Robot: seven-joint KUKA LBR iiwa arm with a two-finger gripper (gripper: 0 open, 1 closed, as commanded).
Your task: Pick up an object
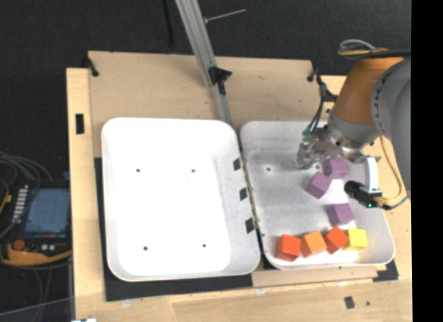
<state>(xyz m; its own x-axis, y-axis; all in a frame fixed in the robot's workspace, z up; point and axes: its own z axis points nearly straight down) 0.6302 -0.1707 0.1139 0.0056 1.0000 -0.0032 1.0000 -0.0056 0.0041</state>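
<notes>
On the wooden bench [166, 85] sit two white bins [173, 196].

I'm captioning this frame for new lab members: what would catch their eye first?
The grey arm with its orange band reaches in from the right, its gripper low over the right bin. Along that bin's near edge sits a bright row of blocks: red block, orange block, yellow block.

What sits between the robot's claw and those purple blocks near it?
Nothing visible does. The gripper hangs over the right bin, and the nearest purple blocks lie just beside and below it in the picture, with bare bin floor between. Whether it touches one is unclear.
</notes>
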